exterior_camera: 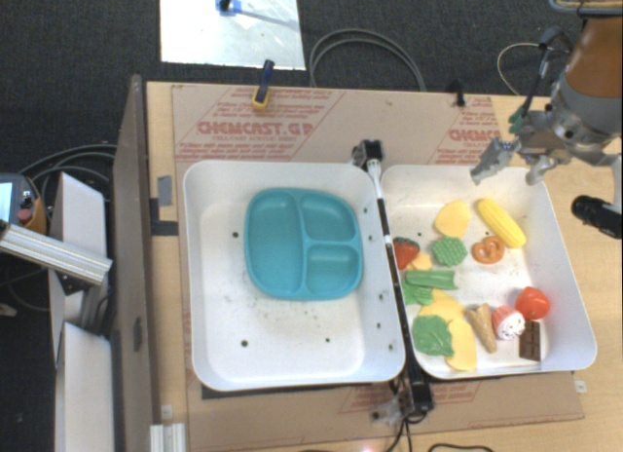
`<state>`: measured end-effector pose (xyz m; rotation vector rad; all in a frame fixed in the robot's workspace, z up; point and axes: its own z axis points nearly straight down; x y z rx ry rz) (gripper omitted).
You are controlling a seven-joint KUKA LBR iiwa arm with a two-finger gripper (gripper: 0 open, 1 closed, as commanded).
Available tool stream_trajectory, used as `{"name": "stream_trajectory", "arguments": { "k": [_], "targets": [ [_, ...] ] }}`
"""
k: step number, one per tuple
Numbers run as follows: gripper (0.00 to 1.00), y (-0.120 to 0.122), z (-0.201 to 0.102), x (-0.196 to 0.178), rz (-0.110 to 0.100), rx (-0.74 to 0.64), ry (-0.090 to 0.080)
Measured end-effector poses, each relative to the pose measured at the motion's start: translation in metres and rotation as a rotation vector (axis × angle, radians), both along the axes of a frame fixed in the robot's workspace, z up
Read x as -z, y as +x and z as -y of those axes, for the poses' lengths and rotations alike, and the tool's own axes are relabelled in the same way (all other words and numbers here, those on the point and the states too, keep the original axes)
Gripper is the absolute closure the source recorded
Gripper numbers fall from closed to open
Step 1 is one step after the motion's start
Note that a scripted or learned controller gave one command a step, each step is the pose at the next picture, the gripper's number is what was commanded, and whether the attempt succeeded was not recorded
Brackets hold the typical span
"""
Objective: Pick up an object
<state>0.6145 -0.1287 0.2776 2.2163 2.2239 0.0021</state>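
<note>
Up top right, gripper [512, 162] hanging over the far edge of the right bin [565, 275], fingers [486, 166] spread apart with nothing between them. Just below the fingers, inside that bin: corn cob [500, 222], pale yellow piece [453, 217], pretzel [488, 249], green waffle-like piece [449, 250]. Farther below, strawberry [405, 249], green beans [423, 284], lettuce [432, 334], tomato [532, 302], brown chocolate block [531, 343]. Well to the left of the fingers, left bin [219, 343] bearing a teal divided tray [303, 244]. Under both bins, bench sheet [321, 121] printed in red, legible as "CHEMCAST GP" beyond the left bin, repeated slantwise near the fingers. Past the bench, dark carpet [78, 41] with a silvery square [230, 12] lying on it; grey cables [365, 51] looping behind.
</note>
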Motion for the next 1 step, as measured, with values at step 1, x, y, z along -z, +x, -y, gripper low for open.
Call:
{"name": "stream_trajectory", "arguments": {
  "k": [1],
  "targets": [
    [0.00, -0.0394, 0.0602, 0.0937, -0.011, 0.009, 0.000]
  ]
}}
